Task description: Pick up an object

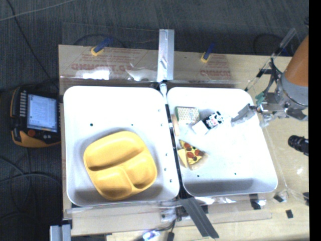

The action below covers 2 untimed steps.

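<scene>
The arm [296, 79] comes in from the right side and hangs over the far right corner of the right bin [251, 169]. Its gripper [244, 114] is above the white floor of this bin, a little to the right of the small objects. I judge that the approach step is in hand: nothing is gripped yet. I cannot tell if the hand is wide or narrow, because it looks only like a grey shape from this height.

The left bin [80, 104] holds one big thing, a yellow divided plate [119, 163], lying in its near half.

In the right bin all the things lie at the left side, close to the wall between the bins. There is a green patterned block [186, 114] on the far side, a white block [199, 126] just beside it, a small black and white piece [214, 119] touching the white block, and a toy pizza slice [191, 156] nearer to me.

The next move, I think, calls for a short travel to the left and then a descent onto the black and white piece, which is the nearest one to the gripper.
</scene>
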Each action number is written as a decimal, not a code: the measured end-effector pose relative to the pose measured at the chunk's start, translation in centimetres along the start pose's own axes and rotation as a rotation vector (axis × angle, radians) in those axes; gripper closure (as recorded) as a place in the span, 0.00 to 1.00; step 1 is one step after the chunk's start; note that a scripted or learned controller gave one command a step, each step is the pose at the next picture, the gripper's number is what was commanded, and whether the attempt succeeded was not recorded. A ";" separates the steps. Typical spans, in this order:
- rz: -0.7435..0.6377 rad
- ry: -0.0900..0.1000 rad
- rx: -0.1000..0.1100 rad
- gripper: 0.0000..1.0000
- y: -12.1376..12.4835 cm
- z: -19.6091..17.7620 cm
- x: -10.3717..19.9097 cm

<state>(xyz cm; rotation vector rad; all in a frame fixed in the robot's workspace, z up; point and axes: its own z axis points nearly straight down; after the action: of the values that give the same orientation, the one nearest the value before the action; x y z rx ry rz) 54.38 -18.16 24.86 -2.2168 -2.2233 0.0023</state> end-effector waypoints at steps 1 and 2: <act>0.039 -0.001 0.001 0.00 7.3 5.3 5.6; 0.037 -0.001 -0.009 0.00 7.1 15.1 3.2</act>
<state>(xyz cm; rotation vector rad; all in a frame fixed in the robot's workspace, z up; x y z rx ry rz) 61.47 -14.95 9.74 -2.2628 -2.1866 -0.0068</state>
